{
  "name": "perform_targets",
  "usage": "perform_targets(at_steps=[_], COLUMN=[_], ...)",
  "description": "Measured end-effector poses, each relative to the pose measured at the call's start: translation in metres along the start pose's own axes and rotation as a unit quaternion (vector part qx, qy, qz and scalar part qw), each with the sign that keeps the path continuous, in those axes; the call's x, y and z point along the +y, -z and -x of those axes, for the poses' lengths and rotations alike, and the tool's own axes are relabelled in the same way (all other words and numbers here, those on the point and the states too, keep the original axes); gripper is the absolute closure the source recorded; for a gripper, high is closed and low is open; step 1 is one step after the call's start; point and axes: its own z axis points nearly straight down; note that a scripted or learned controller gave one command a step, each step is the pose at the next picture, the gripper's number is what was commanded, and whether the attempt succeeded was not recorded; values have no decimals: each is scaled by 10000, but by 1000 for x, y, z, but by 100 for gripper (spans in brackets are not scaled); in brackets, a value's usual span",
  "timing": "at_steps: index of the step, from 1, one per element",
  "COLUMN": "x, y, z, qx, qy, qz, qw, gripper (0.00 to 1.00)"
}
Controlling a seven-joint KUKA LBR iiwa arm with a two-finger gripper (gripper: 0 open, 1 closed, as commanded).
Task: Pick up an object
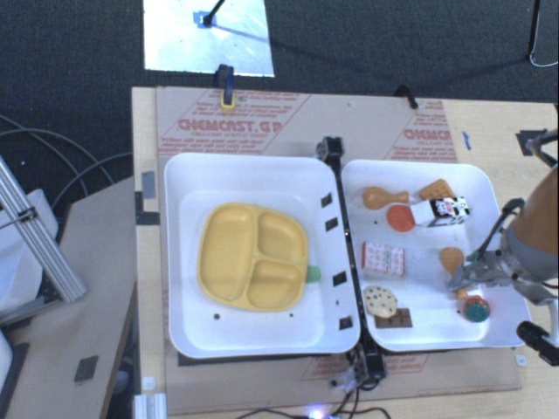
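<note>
The right bin (485,182) holds several small toys. A tan drumstick (384,198), a red disc (401,220), an orange wedge (437,189) and a white carton with black spots (442,209) lie at the back. A red-and-white packet (383,258) sits mid-bin, with a cookie (380,300) and a brown bar (396,320) in front of it. My gripper (465,278) reaches in from the right. It hangs low between an orange lump (452,257) and a teal-and-red ball (476,309). Nothing shows in its grasp.
The left bin (188,190) bears a yellow divided plate (253,256) with a small green piece (313,274) at its right edge. A black clamped divider (342,243) runs between the bins. The arm (534,234) overhangs the right bin's right rim.
</note>
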Motion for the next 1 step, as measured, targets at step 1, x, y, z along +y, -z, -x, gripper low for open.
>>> perform_targets(at_steps=[1], x=[80], y=[25], z=[-2], qx=[-8], qy=[41], qz=[25], qw=[10000], gripper=[100])
